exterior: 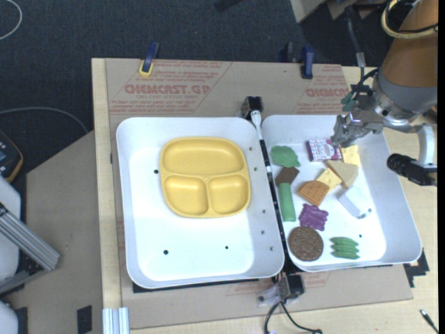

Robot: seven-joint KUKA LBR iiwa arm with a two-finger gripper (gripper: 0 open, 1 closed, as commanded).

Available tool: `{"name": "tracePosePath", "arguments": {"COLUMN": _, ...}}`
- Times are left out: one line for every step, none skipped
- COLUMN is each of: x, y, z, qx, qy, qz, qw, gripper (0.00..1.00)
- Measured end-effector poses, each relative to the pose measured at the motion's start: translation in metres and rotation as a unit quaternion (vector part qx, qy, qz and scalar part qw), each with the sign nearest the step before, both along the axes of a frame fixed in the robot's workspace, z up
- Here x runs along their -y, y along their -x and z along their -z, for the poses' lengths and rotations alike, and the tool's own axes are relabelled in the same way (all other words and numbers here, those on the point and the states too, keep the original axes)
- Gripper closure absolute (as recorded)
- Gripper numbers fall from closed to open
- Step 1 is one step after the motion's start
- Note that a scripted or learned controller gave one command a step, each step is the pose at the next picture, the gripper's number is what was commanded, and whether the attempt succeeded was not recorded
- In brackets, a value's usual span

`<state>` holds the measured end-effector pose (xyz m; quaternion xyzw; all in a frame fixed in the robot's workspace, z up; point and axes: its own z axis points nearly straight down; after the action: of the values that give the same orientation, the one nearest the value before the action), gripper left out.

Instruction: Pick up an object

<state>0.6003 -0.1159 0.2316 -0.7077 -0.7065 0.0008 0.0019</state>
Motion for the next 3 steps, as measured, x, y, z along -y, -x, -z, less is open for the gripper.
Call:
{"name": "tracePosePath", "arguments": {"x": -0.021, "y": 0.046, "z": 0.015, "qx": -0.001, "qy": -0.0004, "qz": 0.0, "qw": 1.0, "gripper": 1.0}}
{"name": "tracePosePath", "arguments": {"x": -0.036, "y": 0.074, "z": 0.014, "qx": 0.0, "qy": -0.0002, "qz": -0.001, "qw": 1.0, "gripper": 1.0}}
{"name": "tracePosePath", "arguments": {"x": -0.046, "y": 0.075, "z": 0.013, "qx": 0.001, "qy": -0.0002, "qz": -0.002, "qw": 1.0, "gripper": 1.0}}
